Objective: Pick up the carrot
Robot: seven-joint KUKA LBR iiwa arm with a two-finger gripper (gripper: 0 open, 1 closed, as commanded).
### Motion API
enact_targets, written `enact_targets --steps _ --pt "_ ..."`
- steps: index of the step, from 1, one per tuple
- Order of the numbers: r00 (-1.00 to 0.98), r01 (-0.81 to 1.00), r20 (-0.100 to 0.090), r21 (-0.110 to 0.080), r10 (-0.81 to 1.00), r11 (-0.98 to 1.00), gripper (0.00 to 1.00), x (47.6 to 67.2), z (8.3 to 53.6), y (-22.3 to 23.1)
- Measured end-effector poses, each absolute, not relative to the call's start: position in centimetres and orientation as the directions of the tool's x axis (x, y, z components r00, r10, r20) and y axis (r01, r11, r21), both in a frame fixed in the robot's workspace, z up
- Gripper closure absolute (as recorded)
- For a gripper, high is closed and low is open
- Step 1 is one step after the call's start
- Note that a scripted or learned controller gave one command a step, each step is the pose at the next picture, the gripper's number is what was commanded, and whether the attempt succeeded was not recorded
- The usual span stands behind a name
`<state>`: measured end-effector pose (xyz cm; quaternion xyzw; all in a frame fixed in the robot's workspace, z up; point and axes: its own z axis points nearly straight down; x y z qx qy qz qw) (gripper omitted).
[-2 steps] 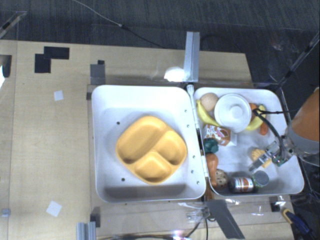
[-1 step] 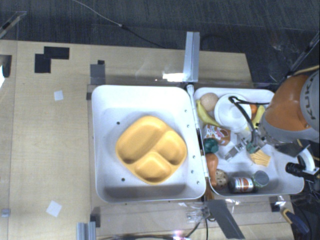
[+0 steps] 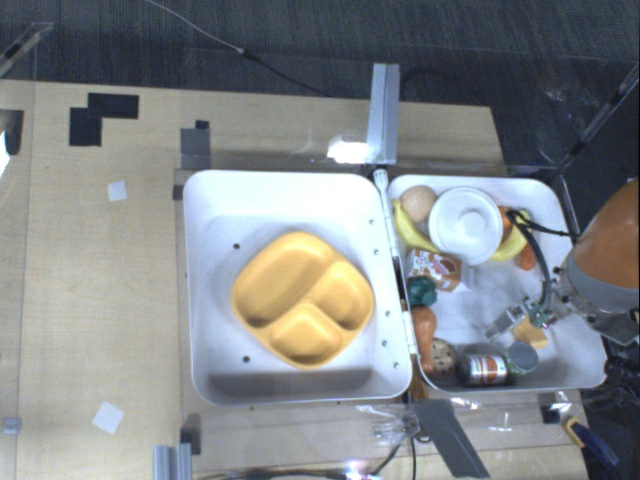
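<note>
The small orange carrot (image 3: 425,323) lies against the left wall of the right-hand white bin (image 3: 580,368), wedged between a dark green lump (image 3: 421,291) and a speckled brown piece (image 3: 439,352), so reaching it looks awkward. The gripper (image 3: 520,318) hangs over the bin's lower right, above a red-banded tin can (image 3: 487,369); whether it is clenched I cannot tell. The can's label is too blurred to read. The yellow divided plastic plate (image 3: 303,297) sits alone in the left bin (image 3: 215,268).
</note>
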<state>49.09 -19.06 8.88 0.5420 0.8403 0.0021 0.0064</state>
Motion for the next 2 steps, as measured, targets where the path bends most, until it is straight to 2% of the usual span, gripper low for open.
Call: enact_targets --steps 1,2 --pt "-0.085 0.996 -0.003 0.010 0.996 0.085 0.00 53.9 8.8 -19.1" --pt "0.171 0.985 -0.001 0.012 0.985 -0.171 0.00 49.4 8.8 -18.0"
